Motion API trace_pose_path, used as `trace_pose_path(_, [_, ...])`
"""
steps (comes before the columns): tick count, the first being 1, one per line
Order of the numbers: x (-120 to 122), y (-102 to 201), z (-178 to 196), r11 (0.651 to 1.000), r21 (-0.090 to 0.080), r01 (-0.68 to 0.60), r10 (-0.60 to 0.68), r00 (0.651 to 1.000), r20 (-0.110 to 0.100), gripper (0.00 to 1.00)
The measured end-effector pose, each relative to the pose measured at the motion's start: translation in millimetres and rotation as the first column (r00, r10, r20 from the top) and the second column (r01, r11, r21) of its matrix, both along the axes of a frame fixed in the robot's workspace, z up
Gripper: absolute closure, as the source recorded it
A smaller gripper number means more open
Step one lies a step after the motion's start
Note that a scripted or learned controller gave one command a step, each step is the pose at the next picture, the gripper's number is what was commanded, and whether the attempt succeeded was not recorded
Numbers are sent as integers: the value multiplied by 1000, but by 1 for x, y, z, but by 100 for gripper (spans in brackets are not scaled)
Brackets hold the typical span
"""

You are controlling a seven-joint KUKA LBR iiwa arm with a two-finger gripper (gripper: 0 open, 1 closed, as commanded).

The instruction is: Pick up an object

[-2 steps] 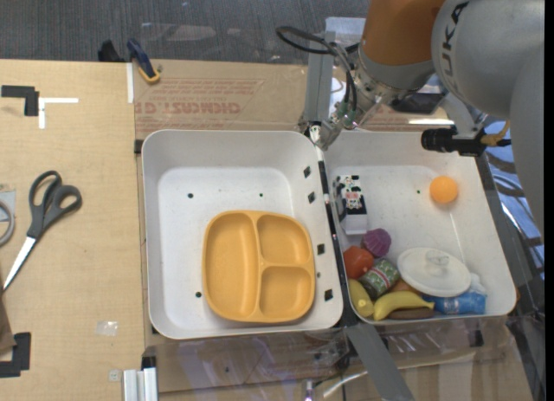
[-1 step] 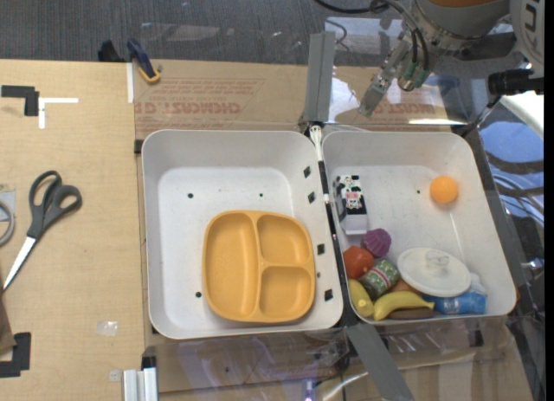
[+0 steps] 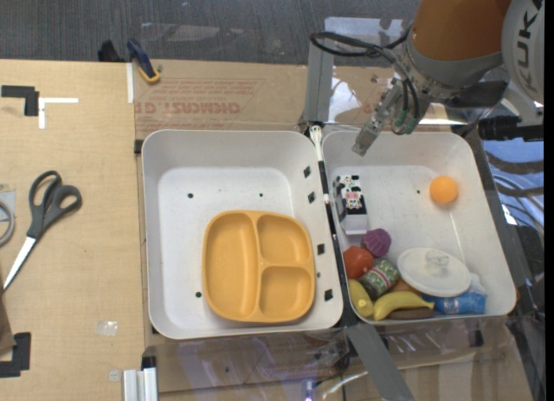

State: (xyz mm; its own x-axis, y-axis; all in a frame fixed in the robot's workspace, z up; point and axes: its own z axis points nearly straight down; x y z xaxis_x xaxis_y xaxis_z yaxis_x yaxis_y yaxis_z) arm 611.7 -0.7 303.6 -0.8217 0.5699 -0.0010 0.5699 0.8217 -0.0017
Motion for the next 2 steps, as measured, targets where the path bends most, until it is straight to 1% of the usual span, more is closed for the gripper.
trace_pose_path(1, [35, -14, 6, 999, 0, -52, 52, 999, 3, 100])
trace_pose_path(2, [27, -39, 74, 992, 0, 129, -129, 992, 3, 100])
